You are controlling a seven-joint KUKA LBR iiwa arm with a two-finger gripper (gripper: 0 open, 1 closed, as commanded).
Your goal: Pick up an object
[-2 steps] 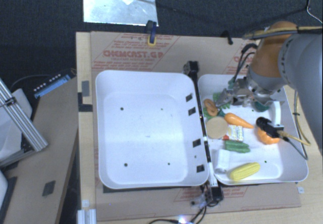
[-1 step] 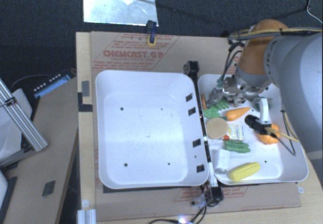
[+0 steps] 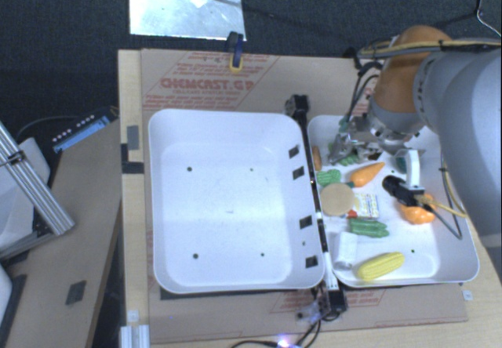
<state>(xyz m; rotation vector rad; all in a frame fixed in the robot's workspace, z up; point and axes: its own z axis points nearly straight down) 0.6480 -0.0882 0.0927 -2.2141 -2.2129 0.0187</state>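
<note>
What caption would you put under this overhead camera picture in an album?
Grey arm lowers its tool into the right bin of toy food, near a carrot and corn cob.

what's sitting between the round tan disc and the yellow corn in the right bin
In the camera view, a green pod-shaped toy lies between the round tan disc and the yellow corn, with a small white piece beside it.

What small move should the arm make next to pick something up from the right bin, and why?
Probably a short descent. The gripper hangs low over the right bin's upper left part, close beside the toy carrot and a green piece, and I see nothing between its fingers. Whether they are open is unclear.
</note>
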